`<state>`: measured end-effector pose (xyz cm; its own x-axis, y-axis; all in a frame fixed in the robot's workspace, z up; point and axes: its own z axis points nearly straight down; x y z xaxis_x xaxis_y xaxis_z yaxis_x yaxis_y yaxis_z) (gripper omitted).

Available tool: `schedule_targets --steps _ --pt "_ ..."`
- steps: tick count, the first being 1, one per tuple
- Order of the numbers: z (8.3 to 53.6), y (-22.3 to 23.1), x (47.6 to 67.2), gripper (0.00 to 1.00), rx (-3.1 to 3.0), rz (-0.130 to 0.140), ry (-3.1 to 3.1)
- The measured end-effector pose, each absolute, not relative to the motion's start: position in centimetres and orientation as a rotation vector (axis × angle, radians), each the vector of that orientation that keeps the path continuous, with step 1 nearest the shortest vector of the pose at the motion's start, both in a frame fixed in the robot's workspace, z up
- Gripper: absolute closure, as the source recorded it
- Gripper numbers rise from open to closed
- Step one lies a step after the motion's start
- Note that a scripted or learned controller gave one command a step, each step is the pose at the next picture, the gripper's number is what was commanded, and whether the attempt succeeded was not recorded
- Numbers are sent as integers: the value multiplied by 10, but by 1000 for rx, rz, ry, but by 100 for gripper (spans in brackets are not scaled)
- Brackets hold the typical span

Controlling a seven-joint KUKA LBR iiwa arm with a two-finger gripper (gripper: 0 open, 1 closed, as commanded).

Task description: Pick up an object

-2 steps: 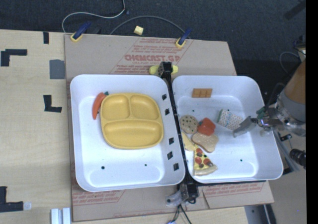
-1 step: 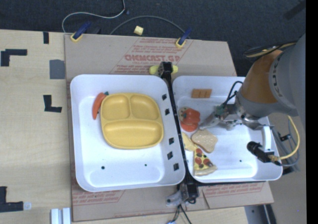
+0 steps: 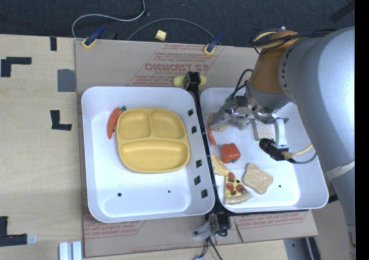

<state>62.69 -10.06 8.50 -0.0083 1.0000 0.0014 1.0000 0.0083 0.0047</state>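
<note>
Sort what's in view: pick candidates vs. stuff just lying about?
Job:
gripper, low in the right bin
red pepper
toast slice
pizza slice
carrot, in the left bin

Lying about:
yellow divided plate
blue clamps
small yellow block
cardboard sheet

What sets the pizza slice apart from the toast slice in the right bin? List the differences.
The pizza slice is wedge-shaped with red and green toppings; the toast slice is squarish, plain tan. The pizza slice lies nearer the divider between the bins, the toast slice farther right. Both lie flat in the right bin, side by side.
</note>
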Motion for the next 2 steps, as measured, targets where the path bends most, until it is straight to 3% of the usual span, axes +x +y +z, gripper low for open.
schedule_targets --steps 1,2 --pt "84 -102 657 0 2218 1 2224" --pt "84 -107 668 0 2222 -4 2226"
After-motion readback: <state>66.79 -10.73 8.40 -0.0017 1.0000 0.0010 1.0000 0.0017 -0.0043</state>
